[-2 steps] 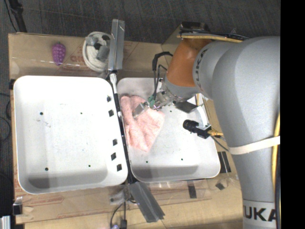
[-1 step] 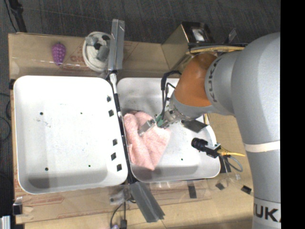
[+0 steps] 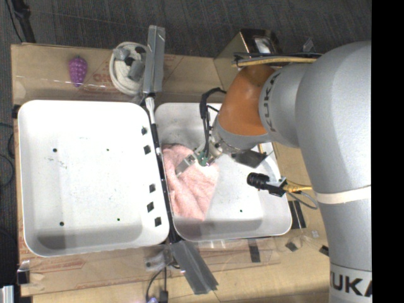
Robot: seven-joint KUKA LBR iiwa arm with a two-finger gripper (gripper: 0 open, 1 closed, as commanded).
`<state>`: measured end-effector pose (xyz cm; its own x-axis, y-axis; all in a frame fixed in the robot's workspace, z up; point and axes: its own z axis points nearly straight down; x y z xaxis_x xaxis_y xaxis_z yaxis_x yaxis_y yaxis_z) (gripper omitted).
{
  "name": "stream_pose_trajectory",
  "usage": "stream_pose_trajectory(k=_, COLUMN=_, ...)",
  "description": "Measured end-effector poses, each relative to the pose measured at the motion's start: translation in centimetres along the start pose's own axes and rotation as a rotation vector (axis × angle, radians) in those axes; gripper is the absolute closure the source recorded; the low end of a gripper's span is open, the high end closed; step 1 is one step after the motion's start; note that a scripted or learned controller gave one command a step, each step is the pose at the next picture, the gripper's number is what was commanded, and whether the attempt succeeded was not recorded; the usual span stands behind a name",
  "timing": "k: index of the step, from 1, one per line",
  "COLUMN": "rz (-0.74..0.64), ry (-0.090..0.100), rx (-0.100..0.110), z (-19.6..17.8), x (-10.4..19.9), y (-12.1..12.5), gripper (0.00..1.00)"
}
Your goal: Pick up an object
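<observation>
End effector [image 3: 194,161] low over pink cloth [image 3: 189,185], right bin [image 3: 252,223].

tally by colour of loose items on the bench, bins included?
Pink: 1, the cloth in the right bin
Purple: 1, the grape-like toy on the cardboard behind the left bin
White: 1, the coiled rope
Total: 3

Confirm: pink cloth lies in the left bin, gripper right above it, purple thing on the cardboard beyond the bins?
Wrong bin. The camera view shows the pink cloth in the right bin, not the left. The gripper is above it, and the purple thing sits on the cardboard.
</observation>
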<state>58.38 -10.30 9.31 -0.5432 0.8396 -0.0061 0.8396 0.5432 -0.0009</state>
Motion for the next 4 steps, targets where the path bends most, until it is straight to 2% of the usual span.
stream_pose_trajectory(k=1, rz=0.175, ry=0.006, rx=0.001, z=0.1, x=-4.4, y=5.3, gripper=0.00)
stream_pose_trajectory(k=2, rz=0.147, ry=0.008, rx=0.001, z=0.1, x=-2.5, y=-3.6, gripper=0.00)
stream_pose_trajectory(k=3, rz=0.065, ry=0.004, rx=0.000, z=0.1, x=-1.2, y=2.1, gripper=0.00)
stream_pose_trajectory(k=4, rz=0.219, ry=0.007, rx=0.001, z=0.1, x=3.8, y=-7.0, gripper=0.00)
